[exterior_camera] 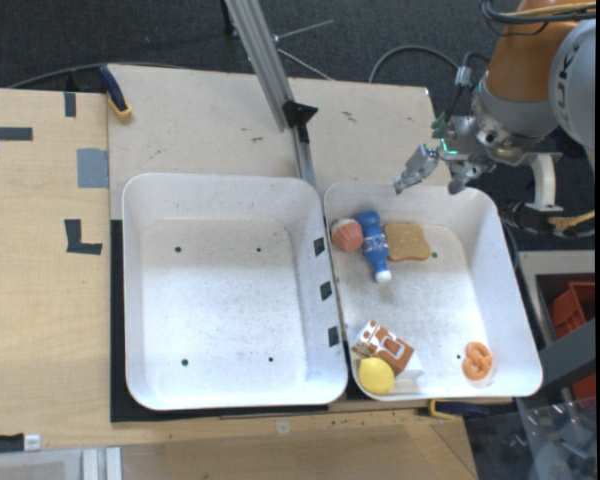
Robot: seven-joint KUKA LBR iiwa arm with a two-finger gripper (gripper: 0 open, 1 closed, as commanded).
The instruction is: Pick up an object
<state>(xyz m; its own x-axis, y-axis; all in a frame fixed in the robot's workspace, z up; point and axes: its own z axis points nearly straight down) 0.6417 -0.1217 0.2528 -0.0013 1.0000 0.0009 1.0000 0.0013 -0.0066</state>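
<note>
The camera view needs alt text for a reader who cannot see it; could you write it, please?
The robot's hand hovers open over the far rim of the right bin, which holds a blue bottle, toast and other small items.

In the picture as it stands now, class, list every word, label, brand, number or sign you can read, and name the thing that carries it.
No text can be read in this view.
Blue plastic bottle with white cap: any label is too small and blurred to read.
Brown and white printed packet: its print is a blur, no letters legible.
Grey tape patches on the wooden bench: plain, no writing.
</note>
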